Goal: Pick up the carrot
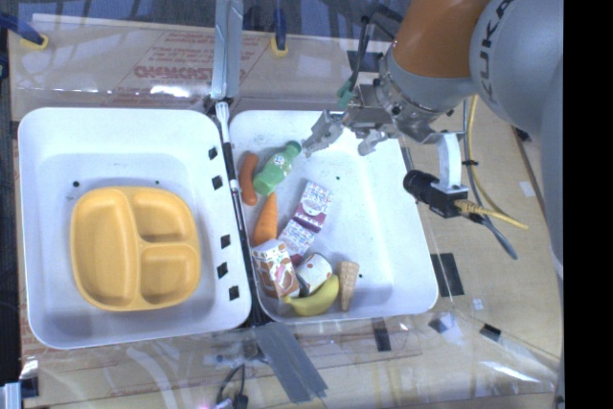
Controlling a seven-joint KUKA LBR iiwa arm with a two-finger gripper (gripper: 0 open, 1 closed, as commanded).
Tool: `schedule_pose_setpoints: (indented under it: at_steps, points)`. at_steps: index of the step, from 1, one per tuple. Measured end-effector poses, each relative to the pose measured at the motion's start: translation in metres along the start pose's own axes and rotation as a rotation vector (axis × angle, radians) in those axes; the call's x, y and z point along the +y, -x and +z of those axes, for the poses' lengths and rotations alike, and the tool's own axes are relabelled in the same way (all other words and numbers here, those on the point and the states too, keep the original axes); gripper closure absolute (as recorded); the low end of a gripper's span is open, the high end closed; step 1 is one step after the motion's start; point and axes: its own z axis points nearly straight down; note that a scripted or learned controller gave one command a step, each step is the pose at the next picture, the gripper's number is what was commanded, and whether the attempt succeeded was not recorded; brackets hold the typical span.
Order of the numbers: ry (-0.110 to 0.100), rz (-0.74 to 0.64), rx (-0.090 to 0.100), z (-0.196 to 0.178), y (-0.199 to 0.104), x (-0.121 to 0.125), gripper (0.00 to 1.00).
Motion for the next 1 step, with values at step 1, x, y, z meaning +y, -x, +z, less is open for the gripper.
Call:
schedule_pose_setpoints:
  at_steps: [1]
  points:
    - [-0.001,-0.091,0.000,0.0920,-0.0470,-0.0261,0.00]
